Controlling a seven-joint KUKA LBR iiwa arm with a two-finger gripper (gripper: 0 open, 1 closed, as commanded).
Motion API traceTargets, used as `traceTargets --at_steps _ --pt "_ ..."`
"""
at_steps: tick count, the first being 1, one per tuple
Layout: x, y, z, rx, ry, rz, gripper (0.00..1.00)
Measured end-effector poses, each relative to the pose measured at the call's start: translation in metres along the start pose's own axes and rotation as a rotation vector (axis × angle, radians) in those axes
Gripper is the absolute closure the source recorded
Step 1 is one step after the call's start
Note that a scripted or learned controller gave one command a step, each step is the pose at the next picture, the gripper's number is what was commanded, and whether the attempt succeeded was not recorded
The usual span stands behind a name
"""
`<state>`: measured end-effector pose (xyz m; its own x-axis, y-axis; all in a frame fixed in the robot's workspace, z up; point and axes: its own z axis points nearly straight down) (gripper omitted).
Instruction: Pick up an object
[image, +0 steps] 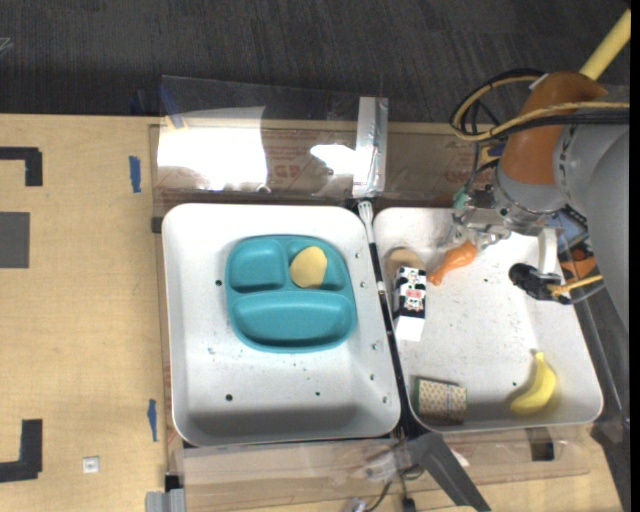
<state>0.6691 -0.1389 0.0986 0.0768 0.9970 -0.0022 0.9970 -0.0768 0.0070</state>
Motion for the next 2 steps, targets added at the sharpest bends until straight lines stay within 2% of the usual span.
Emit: traceTargets --at_steps 1,2 --pt "0.001 -0.002 0.013 0.007 0.002 0.17 1.0" --pt "0.101 -0.01 -0.092 -0.004 0.005 -0.027 1.0"
